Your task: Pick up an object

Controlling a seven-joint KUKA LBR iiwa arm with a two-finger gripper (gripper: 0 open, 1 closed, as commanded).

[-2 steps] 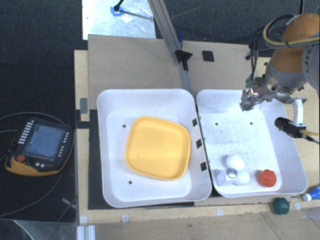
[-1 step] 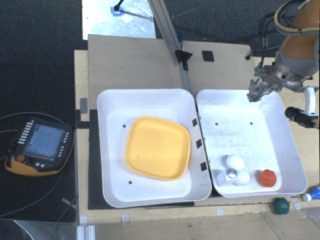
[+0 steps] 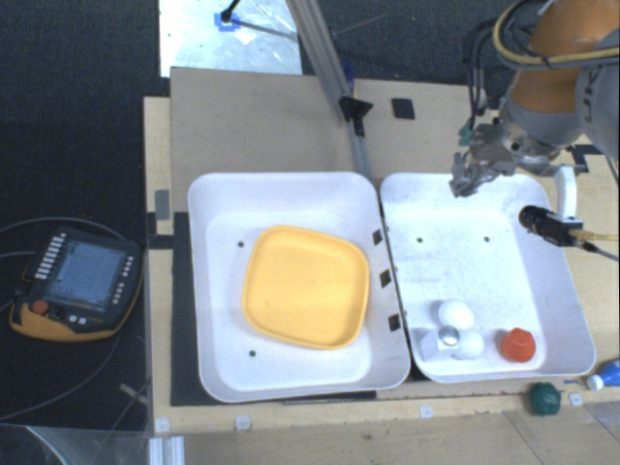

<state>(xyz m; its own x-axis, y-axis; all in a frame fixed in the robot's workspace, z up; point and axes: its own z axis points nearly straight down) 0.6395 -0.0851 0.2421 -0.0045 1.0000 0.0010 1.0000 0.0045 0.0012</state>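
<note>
Hovering over the right bin's (image 3: pixel 542 260) far edge, gripper (image 3: pixel 468 184) has nothing in it; can't tell how far open. White obj (image 3: pixel 455 329) lies at bin's near edge, long axis roughly upright in view, red cup (image 3: pixel 518 345) just beside it, yellow plate (image 3: pixel 305 287) in left bin (image 3: pixel 208 260)

A tan bench (image 3: pixel 281 114) carries two shallow white bins side by side, their inner edges touching. The left bin (image 3: pixel 218 211) sits near the middle of the bench, the right bin (image 3: pixel 552 289) toward its right side. A small black square (image 3: pixel 403 108) lies on the bare board behind the right bin. A dark green ball (image 3: pixel 544 398) rests on the front strip, just beside the right bin's near corner.
</note>
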